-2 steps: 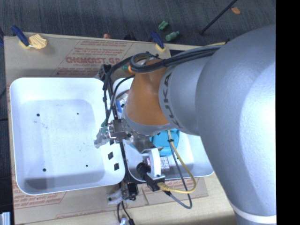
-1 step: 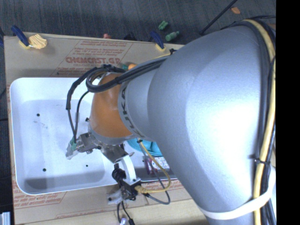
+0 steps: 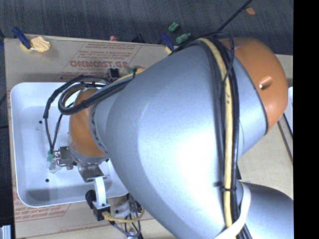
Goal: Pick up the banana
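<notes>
Right now the big grey arm (image 3: 199, 133) is crowding over the shallow white plastic bin (image 3: 22, 133); I cannot tell the gripper's state, nor where the banana lies; descending slowly looks wisest.

The grey arm (image 3: 184, 138) enters from the right and spans most of the camera view, its broad link lying across the white bin (image 3: 20, 133) toward that bin's left half. The orange wrist band (image 3: 82, 133) sits above the bin's interior, with black cables (image 3: 65, 96) looped beside it. The gripper assembly (image 3: 67, 161) hangs below the band over the bin floor; finger state indeterminate.
</notes>
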You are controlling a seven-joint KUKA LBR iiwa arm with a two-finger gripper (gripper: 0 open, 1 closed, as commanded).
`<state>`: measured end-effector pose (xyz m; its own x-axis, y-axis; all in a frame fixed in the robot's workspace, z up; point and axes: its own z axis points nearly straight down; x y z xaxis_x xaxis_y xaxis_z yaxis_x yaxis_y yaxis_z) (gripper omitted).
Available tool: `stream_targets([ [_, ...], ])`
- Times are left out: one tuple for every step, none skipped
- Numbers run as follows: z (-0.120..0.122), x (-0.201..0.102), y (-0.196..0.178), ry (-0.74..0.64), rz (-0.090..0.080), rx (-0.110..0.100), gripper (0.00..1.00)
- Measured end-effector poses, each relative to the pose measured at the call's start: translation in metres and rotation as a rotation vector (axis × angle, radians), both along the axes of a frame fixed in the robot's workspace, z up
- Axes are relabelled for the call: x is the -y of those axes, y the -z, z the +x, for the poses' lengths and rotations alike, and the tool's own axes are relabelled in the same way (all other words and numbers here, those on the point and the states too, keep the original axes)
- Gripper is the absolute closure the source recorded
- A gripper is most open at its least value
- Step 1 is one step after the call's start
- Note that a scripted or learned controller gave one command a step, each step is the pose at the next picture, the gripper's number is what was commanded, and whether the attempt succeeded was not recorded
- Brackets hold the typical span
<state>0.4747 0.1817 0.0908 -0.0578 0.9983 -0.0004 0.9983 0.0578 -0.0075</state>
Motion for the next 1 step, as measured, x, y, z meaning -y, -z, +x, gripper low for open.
stream_targets([
  [0.0009, -0.0265, -0.0005, -0.371, 0.002, 0.003, 0.0],
])
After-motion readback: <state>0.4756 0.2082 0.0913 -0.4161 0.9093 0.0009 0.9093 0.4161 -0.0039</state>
